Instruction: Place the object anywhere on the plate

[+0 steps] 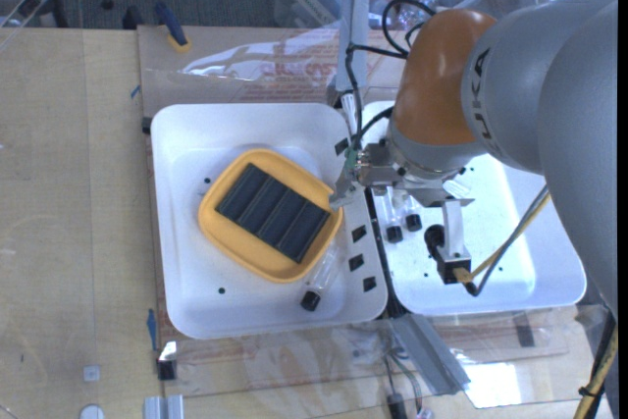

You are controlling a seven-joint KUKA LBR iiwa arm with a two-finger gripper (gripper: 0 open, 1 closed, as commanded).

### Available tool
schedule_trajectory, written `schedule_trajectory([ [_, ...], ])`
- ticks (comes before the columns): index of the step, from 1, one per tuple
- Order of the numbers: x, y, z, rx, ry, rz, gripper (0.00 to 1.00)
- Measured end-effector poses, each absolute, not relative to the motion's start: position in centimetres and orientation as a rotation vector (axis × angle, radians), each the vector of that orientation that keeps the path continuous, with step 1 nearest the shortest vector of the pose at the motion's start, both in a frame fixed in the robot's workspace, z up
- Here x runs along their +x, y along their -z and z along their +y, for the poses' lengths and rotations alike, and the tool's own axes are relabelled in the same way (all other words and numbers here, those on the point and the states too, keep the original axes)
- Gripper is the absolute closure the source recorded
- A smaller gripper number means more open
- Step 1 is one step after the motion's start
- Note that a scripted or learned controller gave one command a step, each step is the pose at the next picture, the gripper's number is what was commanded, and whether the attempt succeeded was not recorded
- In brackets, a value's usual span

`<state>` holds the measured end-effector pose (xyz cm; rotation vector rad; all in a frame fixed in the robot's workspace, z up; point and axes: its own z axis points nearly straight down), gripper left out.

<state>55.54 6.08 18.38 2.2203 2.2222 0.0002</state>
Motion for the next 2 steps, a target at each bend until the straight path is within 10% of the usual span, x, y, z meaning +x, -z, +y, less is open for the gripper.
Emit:
schedule_trajectory([
  [1,56.50,-20.14,1.93,2.167,0.000,2.272,0.00],
  [2,56.56,-21.08,1.96,2.165,0.000,2.273,1.00],
])
